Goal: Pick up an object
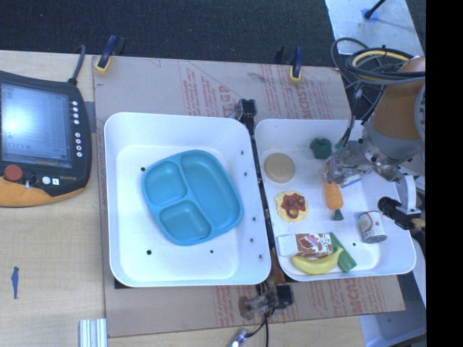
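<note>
The right bin holds several toy foods: an orange carrot, a dark green broccoli piece, a tan round cookie, a small pizza, a tin can, a banana, a red and white packet and a green pepper. My gripper hangs low over the bin's upper middle, just above the carrot's top end and right of the broccoli. The arm's grey wrist and orange band cover the bin's far right corner.
A blue divided plate lies in the left bin. A teach pendant sits on the bench at left. Clamps line the far board edge, and cables coil behind the arm.
</note>
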Robot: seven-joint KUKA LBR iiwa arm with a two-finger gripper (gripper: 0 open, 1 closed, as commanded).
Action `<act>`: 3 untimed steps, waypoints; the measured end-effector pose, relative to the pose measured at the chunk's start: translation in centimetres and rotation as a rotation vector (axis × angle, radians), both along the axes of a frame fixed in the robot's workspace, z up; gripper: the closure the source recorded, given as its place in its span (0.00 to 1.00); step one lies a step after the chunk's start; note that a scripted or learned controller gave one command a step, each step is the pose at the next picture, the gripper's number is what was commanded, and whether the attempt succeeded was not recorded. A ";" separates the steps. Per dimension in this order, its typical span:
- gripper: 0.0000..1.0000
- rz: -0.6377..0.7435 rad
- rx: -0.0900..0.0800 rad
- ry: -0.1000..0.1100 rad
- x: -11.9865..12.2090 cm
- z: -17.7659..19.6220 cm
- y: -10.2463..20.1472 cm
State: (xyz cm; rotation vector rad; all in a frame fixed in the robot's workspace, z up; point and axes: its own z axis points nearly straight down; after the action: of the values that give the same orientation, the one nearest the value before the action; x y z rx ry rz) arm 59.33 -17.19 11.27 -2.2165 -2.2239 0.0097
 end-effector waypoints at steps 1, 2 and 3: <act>1.00 0.003 0.003 0.000 -2.1 2.1 4.3; 0.00 0.002 0.003 0.000 -2.1 2.1 4.3; 0.00 -0.001 0.002 -0.003 -2.7 -0.3 -2.4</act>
State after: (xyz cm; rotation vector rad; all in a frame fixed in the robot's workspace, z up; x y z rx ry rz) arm 56.68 -19.62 10.93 -2.2181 -2.2229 0.0042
